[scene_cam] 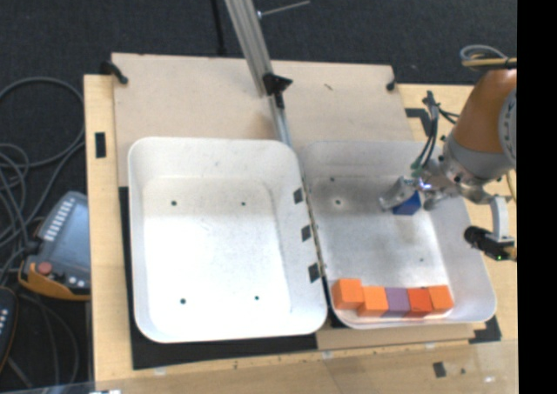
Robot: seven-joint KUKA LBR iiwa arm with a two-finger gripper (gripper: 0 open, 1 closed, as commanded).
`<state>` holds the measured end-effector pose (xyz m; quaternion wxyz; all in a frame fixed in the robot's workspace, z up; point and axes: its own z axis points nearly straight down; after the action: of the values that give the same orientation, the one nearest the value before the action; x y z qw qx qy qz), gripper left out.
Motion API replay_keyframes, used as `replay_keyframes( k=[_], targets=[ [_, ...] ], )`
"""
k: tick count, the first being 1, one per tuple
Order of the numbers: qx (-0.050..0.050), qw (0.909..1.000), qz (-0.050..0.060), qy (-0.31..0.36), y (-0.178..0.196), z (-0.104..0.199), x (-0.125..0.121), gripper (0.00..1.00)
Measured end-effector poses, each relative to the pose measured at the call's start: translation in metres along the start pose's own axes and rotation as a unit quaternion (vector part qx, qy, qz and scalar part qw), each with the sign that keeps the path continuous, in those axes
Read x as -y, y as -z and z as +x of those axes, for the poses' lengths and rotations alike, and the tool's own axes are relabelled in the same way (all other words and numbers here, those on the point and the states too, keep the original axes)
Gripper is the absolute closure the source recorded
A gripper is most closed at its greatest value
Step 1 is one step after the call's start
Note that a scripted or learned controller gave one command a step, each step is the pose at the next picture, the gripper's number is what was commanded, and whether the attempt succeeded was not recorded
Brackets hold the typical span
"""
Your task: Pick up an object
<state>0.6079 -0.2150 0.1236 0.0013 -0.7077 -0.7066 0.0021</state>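
While the arm [483, 127] reaches in over the right edge of the bench [100, 210], its gripper [407, 199] sits low inside the right bin [470, 270], in the upper right part of the floor. A blue block [406, 205] shows at the fingertips, apparently between them; grip looks closed on it, though the fingers are small and partly blurred. Cannot tell if the block is lifted or touching the bin floor.

Right bin contents: a row of blocks along the near wall, touching side to side. From left: orange block [350, 292], second orange block [375, 299], purple block [398, 300], red-orange block [420, 300], last orange block [440, 297]. The row is well apart from the blue block.

Left bin [139, 210]: white floor with dark specks and a few small dark dots. It touches the right bin along its right wall, with black clips [306, 233] at the seam.

Surroundings: a slanted aluminium rail [246, 23] runs from the top down to the seam at the far edge of the bins. Off the left edge of the bench lie a pendant [61, 240] and cables [26, 123] on dark carpet. Nothing stands between gripper and block row.
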Motion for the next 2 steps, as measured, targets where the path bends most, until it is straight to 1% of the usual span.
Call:
replay_keyframes(
  k=[1, 2],
  targets=[
    [0.002, 1.0, -0.005, 0.002, -0.025, 0.014, -0.022, 0.0],
    [0.002, 1.0, -0.004, 0.003, -0.015, 0.013, -0.021, 1.0]
  ],
)
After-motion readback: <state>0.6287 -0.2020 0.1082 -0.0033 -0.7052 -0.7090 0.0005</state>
